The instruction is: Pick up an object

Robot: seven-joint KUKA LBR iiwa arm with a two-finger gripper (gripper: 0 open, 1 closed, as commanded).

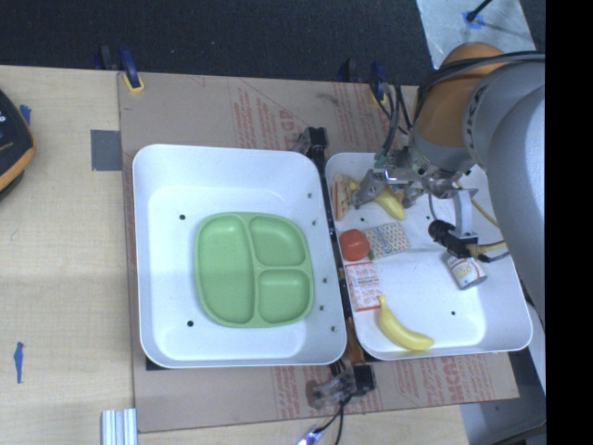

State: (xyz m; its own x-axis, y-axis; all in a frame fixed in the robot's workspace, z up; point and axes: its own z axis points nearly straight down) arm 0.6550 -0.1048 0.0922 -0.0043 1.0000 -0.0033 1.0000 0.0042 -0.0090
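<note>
Camera view: a wooden bench [56, 248] under brown cardboard [222, 109], dark floor beyond. In the right bin [500, 327], the gripper [387, 191] is clamped on a yellow banana piece [393, 206] at its far end.

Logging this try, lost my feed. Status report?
Gripper low in right bin's far end, at a yellow item. Grasp unconfirmed. Red object, banana lie nearby, untouched.

Green 3-compartment plate [253, 269] in left white bin [157, 184] — blue clamps [132, 70] on cardboard edge.
</note>
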